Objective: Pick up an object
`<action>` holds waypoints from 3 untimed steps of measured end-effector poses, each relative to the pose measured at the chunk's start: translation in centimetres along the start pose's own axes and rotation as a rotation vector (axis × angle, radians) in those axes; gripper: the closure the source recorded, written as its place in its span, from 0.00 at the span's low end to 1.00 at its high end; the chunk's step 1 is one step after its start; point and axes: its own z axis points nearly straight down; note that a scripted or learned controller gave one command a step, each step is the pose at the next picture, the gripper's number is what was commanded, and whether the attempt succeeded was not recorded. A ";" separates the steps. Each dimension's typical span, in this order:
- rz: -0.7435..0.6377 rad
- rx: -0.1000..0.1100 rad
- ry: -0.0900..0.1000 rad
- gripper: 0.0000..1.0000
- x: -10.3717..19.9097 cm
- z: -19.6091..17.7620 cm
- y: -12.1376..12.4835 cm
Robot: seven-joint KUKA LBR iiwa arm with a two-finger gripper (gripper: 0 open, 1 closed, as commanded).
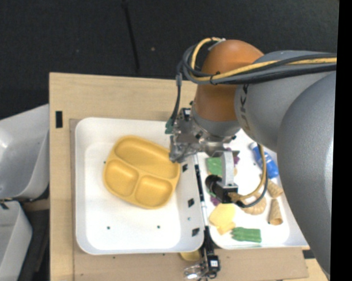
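The grey arm takes up most of the right side and reaches in over the wooden bench, covering much of the right bin. The left bin lies open to view and holds one thing, a yellow plate with three compartments, lying flat towards the bin's far right. The gripper sits low over the strip where the two bins meet, at the plate's far right edge. Judging by that, the step in hand is the approach to a grasp, and the plate looks like the likeliest target. Whether the claw is open or closed cannot be told, since the wrist hides it from above, and nothing can be seen in its hold. The plate's rim is thin and sloped, so the next move probably calls for a pinch squarely across that edge, then a slow lift to check that the plate comes up. In the right bin, the smaller things peep out from under the arm: a tan cone, a pale yellow piece, a blue item cut off by the arm, and a green piece near the front rim. Other bits by the wrist are too hidden to name.
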 end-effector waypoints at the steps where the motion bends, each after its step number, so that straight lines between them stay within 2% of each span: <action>1: -0.003 0.003 -0.001 1.00 0.0 -0.8 0.1; 2: -0.007 0.003 -0.002 1.00 -0.1 -1.7 0.2; 3: -0.005 0.017 -0.002 1.00 2.6 9.5 -3.7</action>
